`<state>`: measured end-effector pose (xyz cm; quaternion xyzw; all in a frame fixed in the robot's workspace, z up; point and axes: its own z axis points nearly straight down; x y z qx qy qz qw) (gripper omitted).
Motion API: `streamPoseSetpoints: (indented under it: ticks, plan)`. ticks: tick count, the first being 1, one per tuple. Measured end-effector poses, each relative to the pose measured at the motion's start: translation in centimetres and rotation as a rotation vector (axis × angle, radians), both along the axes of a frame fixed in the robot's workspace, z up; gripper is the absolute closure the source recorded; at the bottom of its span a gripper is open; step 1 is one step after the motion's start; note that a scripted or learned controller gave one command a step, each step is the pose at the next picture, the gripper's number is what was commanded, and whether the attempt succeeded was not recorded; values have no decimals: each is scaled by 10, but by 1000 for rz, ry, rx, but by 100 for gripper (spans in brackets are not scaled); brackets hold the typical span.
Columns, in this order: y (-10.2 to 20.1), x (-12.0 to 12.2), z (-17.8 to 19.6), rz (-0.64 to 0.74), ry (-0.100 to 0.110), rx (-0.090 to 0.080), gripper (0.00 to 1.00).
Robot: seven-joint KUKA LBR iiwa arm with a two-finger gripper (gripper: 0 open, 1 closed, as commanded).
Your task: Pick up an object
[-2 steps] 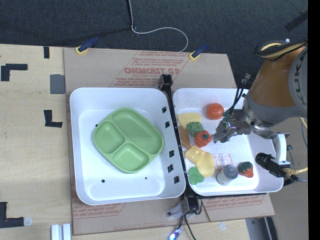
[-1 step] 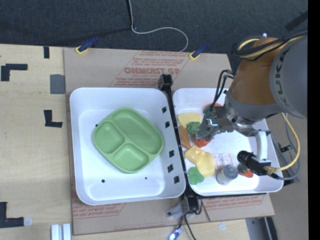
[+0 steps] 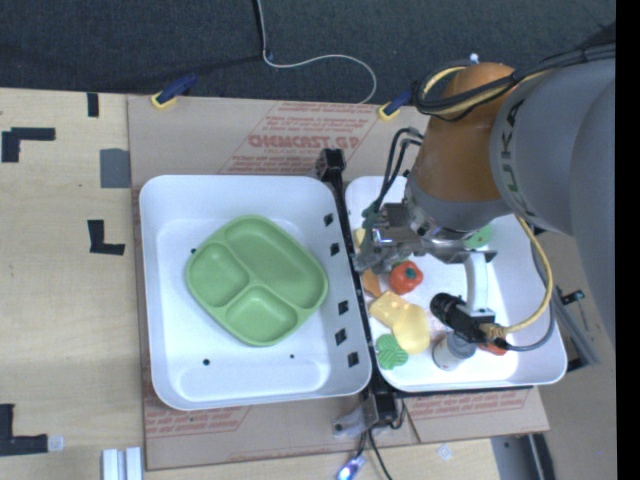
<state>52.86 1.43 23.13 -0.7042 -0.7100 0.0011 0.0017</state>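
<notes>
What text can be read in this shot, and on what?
Red print on the cardboard sheet under the bins, upside down and blurred: not readable.
Pale lettering running up the grey arm: too blurred to read.
Nothing else readable.

- A dark grey carpet-like surface (image 3: 150,18) ran across the top.
- A thin white cable (image 3: 300,63) looped over it.
- A light wooden bench (image 3: 60,298) carried black tape marks (image 3: 25,143).
- A brown cardboard sheet (image 3: 290,138) with red print lay on the bench.
- Lighting was even and bright.
</notes>
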Motion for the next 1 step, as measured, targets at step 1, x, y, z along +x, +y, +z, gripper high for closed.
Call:
streamPoseSetpoints:
  ticks: [1]
  plan:
    - [55,-1,3,0,1,0,100]
